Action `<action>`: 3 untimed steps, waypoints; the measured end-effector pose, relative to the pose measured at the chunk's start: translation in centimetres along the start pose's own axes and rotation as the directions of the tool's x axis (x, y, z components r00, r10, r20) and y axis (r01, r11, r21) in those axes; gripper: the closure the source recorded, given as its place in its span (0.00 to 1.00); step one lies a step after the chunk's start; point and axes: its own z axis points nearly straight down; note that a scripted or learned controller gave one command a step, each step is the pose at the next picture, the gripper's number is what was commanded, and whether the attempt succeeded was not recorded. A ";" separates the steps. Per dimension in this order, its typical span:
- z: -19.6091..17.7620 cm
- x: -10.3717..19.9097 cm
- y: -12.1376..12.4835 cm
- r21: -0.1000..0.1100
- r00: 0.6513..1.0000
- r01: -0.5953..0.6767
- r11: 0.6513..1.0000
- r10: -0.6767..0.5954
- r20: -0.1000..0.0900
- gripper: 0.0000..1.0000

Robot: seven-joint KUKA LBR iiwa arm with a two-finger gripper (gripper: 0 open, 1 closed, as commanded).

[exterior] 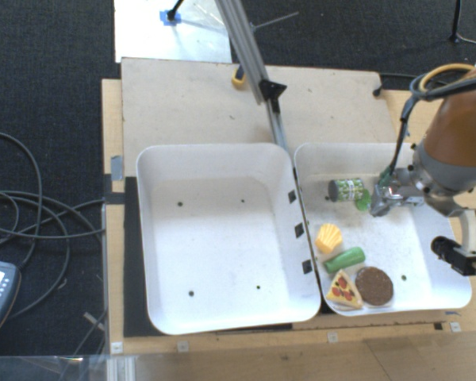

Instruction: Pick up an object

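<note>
Nearest the camera, along the front edge of the right-hand white bin (428,292), lie a triangular toy pizza slice with red dots (344,290) and, just beside it, a flat round brown disc like a toy burger patty (374,286). Behind them a smooth green cucumber-like piece (345,259) lies slantwise, and behind that sits a small yellow ridged toy (328,237), close to the bin's left wall. The left-hand white bin (222,159) holds none of these toys.

Toward the back of the right bin a small green-and-white can (347,189) lies on its side, its long axis running roughly left to right across the bin. The grey arm's metal two-finger gripper (385,198) hangs just to the right of that can, near or perhaps touching a green end of it; I cannot tell which. Whether the gripper is spread or closed cannot be told from this slant either.

By my judgement the can is the likeliest target, lying leftward of the gripper, so a grasp would want closing across its short width.
</note>
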 end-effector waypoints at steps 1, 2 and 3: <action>-0.8 0.0 0.1 0.005 1.000 -0.001 1.000 0.001 -0.001 1.00; -0.9 5.4 0.3 0.008 1.000 0.005 1.000 -0.005 -0.004 1.00; -0.5 10.5 -0.4 0.008 1.000 0.005 1.000 -0.005 -0.004 1.00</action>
